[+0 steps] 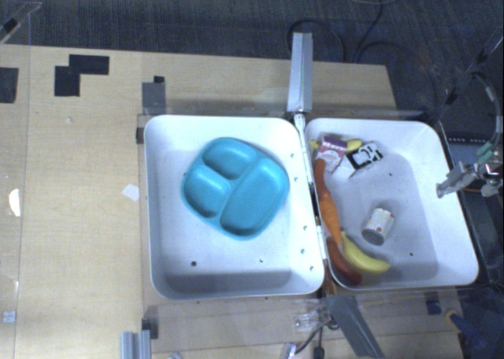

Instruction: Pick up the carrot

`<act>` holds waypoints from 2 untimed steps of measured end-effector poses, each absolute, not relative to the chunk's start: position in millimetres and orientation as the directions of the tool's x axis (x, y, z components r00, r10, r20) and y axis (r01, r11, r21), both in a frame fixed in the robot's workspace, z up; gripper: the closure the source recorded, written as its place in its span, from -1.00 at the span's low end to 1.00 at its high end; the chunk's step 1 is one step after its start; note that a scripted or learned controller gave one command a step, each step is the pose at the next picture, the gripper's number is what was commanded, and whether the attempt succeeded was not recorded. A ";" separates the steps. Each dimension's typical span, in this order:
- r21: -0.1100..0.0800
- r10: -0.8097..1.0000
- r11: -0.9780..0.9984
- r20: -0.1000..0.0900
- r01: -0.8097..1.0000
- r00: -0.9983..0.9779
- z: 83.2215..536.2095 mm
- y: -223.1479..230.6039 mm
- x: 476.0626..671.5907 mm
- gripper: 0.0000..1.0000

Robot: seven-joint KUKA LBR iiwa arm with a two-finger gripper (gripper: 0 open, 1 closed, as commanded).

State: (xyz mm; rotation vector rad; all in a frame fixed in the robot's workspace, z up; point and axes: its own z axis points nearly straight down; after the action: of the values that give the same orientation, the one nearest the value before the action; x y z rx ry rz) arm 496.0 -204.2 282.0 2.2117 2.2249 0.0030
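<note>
The carrot [326, 201] lies long against the left wall of the right bin [441, 267], its lower end touching a banana [364, 257] that curves along the bottom corner. Just beside the banana stands a small white cylinder [378, 225]. Some small packages [350, 153] sit at the upper end of the carrot. The left bin [161, 216] holds a blue divided plate [236, 186]. The claw [461, 180] hangs at the right edge of the right bin, well apart from the carrot; if it is open or closed I cannot tell.
</note>
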 end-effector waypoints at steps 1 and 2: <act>0.013 0.999 -0.040 -0.001 0.999 0.040 134.3 -159.3 491.0 -1.00; 0.010 0.999 -0.042 -0.001 0.999 0.042 88.1 -174.5 594.4 -1.00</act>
State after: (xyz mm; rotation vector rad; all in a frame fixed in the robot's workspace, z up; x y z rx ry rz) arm 594.4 -174.5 88.1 2.2617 2.1691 0.0094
